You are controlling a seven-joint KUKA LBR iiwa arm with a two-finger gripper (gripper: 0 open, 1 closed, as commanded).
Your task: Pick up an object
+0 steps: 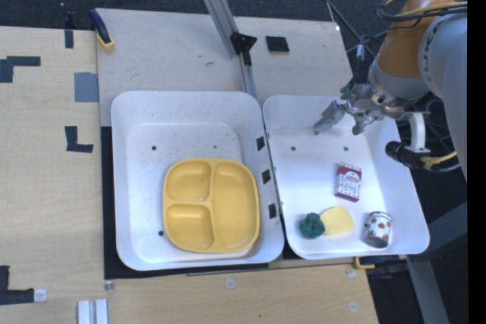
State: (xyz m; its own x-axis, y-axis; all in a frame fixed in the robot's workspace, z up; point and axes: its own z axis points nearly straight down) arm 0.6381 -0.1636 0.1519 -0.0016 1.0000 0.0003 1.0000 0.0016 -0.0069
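Observation:
In the right bin (304,163) lie a small red and white packet (348,182), a pale yellow lump (337,221), a dark green object (310,225) touching it, and a small patterned cup-like item (377,229) at the front right corner. My gripper (339,123) hangs over the bin's back part, its two fingers spread apart with nothing between them. It is well behind the packet and clear of all the objects.
The left bin (137,163) holds a yellow divided plate (211,205). A metal pole (216,0) slants across the back of the bench. Cables run behind the right bin near the arm (425,42).

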